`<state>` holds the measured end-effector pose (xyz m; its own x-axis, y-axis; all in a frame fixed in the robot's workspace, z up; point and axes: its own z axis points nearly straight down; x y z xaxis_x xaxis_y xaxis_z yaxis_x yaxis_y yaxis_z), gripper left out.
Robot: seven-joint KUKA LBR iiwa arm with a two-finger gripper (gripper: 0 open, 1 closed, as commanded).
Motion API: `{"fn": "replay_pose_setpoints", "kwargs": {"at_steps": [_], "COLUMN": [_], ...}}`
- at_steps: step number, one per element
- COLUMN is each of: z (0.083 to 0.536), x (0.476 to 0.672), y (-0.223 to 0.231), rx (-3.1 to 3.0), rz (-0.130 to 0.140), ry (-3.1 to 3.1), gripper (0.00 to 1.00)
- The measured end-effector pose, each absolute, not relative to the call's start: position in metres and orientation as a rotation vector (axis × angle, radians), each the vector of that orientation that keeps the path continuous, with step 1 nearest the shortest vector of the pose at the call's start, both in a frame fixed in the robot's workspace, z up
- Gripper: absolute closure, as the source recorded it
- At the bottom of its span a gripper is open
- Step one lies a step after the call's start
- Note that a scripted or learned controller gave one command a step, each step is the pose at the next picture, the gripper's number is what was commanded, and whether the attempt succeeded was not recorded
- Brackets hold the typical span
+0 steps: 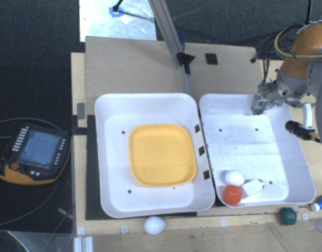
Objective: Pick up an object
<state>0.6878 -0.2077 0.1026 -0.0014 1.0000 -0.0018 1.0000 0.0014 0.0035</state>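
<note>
My gripper (pixel 259 105) hangs over the far edge of the right bin (pixel 255 140), pointing down, well apart from the objects. In that bin's near left corner lie a white ball (pixel 234 177), a red ball (pixel 232 194) and a small white block (pixel 253 187), close together. A yellow square plate (pixel 162 154) lies flat in the middle of the left bin (pixel 111 140). Nothing shows between the gripper's tips.
A white egg-shaped object (pixel 154 225) sits on the bench in front of the left bin. A dark green ball (pixel 287 216) rests in front of the right bin. A teach pendant (pixel 34 152) lies on the floor to the left. A slanted metal pole (pixel 169 25) crosses the back.
</note>
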Motion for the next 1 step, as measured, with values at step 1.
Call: {"fn": "replay_pose_setpoints", "kwargs": {"at_steps": [1], "z": [0.1494], "x": [0.6819], "y": [-0.2055], "rx": [2.218], "rz": [0.004], "ry": [2.219], "gripper": [1.0]}}
